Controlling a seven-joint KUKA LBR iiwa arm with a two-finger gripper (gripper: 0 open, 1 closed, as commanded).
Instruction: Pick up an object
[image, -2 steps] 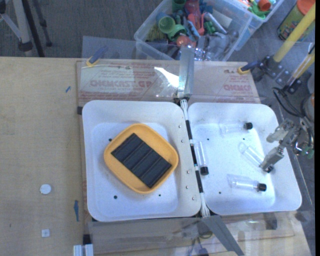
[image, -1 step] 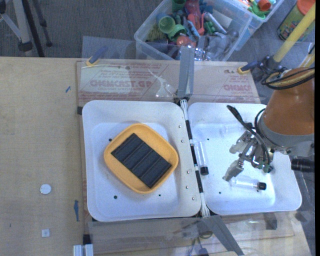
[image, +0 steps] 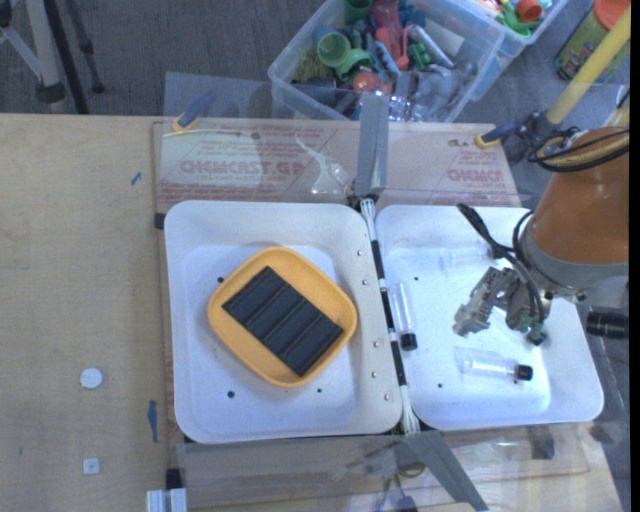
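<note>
Clear vial with black cap (image: 492, 368) lies flat in right bin (image: 570, 400), near front, just below and in front of gripper (image: 497, 305), apart from it. Second clear tube (image: 401, 310) lies along that bin's left edge, well left of the claw. Claw hangs over bin middle; can't tell if it's apart or together (metal too cluttered). Left bin (image: 190, 300) holds yellow tray with dark ribbed pad (image: 282, 317). Clear sheet (image: 240, 165) behind bins reads "CHEMCAST GP" in red, faint.
</note>
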